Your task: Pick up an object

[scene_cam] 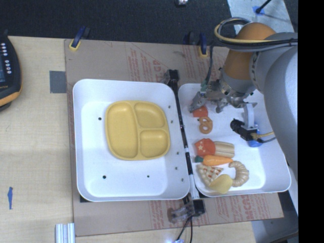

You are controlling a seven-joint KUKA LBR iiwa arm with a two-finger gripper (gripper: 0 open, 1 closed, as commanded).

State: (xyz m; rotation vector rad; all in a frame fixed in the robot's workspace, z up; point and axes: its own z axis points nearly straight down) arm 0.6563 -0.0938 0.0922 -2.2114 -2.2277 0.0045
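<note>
Gripper [201, 101] is hanging low over right bin [276, 178] far corner; fingers' state cannot tell; red toy piece [201, 112] is lying just beneath; pretzel [205, 126] beside it; yellow divided plate [137, 130] sitting in left bin [88, 181].

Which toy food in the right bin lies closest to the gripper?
The small red piece at the bin's far left corner, just below the gripper. The pretzel lies a little nearer the camera; the rest cluster at the near end.

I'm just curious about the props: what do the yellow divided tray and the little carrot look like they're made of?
The yellow tray looks like moulded plastic with a matte finish: one even colour, soft rounded compartment edges. The carrot seems a plastic toy too, smooth and uniformly orange with a faint sheen, though at this size rubber can't be ruled out.
</note>
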